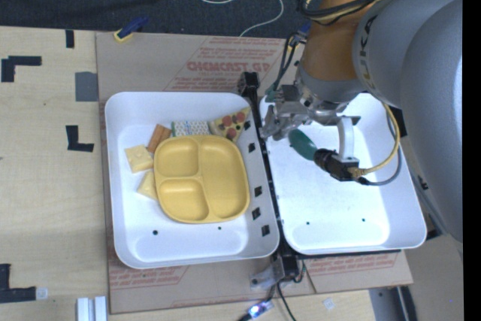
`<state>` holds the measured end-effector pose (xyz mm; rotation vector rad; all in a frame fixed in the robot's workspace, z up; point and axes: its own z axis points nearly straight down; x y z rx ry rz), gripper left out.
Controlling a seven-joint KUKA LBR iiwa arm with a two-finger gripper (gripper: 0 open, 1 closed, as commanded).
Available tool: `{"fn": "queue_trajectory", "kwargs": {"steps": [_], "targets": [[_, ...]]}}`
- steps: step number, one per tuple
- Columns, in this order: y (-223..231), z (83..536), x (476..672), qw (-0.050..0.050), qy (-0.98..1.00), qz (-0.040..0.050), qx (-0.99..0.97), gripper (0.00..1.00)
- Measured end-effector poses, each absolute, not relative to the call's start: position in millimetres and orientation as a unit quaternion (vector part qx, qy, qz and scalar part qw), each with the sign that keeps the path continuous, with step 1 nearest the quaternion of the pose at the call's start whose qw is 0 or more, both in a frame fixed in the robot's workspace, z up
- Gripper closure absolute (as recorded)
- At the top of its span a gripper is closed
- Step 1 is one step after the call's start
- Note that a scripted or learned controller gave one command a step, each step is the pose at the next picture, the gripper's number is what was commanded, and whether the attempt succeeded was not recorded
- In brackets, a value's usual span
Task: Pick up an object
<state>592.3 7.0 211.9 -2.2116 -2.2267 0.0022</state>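
green object (303, 143): lies in the right bin (376, 233), just under the gripper (289, 124)
gripper: fingers' state cannot be told
yellow plate (201, 178): sits in the left bin (124, 162)

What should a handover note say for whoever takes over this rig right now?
Gripper: low over the right bin, by the wall between the bins; grip state unclear.
Green object: in the right bin, just beside the gripper; not seen between its fingers.
Left bin: yellow tray with small items along its top and left edges.
Done: no pick confirmed.
Left: grasp an object and lift it.
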Motion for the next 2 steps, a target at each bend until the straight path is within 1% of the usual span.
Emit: {"fn": "queue_trajectory", "kwargs": {"steps": [1, 2], "targets": [[49, 230, 601.5, 0.001, -0.709, -0.0006, -0.705, 1.00], [44, 214, 596.3, 0.001, -0.708, 0.0020, -0.707, 1.00]]}}
